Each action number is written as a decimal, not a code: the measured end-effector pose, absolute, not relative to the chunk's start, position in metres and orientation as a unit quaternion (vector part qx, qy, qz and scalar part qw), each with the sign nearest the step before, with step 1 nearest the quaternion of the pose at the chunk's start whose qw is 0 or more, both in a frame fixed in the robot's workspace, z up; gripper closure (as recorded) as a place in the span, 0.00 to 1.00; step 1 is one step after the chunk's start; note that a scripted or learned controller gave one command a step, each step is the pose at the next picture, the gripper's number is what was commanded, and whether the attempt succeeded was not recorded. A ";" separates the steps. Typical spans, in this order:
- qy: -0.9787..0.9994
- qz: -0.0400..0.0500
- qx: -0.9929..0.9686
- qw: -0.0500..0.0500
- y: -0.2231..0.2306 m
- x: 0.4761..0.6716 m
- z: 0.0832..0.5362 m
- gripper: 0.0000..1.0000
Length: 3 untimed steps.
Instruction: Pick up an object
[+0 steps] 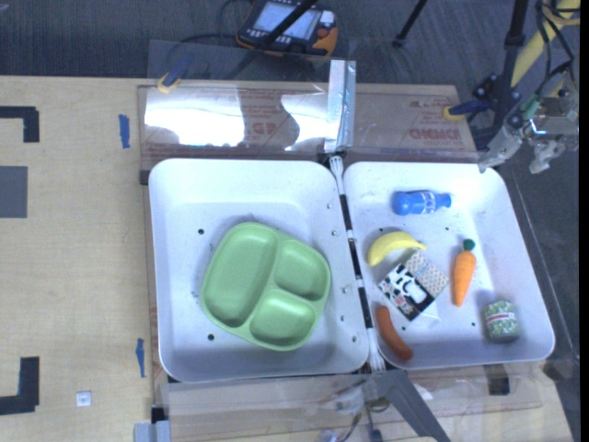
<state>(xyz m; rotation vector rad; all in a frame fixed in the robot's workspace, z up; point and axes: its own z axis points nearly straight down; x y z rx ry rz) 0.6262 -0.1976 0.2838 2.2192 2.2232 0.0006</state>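
Left bin [175, 201]: green divided plate [265, 285]. Right bin [515, 247]: blue bottle [421, 202], banana [394, 245], carrot [463, 273], patterned packet [412, 286], sausage [393, 333], green-white ball [502, 319]. Gripper [515, 145] beyond right bin's far corner; grip state unreadable.

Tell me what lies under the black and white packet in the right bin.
The packet overlaps the banana's lower end and the sausage's upper end. Anything else beneath it is covered.

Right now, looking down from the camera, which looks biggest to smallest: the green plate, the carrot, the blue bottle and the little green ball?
1. Green plate, by far.
2 and 3. Carrot and blue bottle look about alike, so I won't rank them.
4. Little green ball.
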 end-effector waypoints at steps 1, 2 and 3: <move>0.701 0.007 0.713 -0.002 -0.210 0.621 0.099 0.00; 0.682 0.008 0.731 -0.001 -0.205 0.582 0.089 0.00; 0.682 0.005 0.731 0.002 -0.208 0.582 0.099 1.00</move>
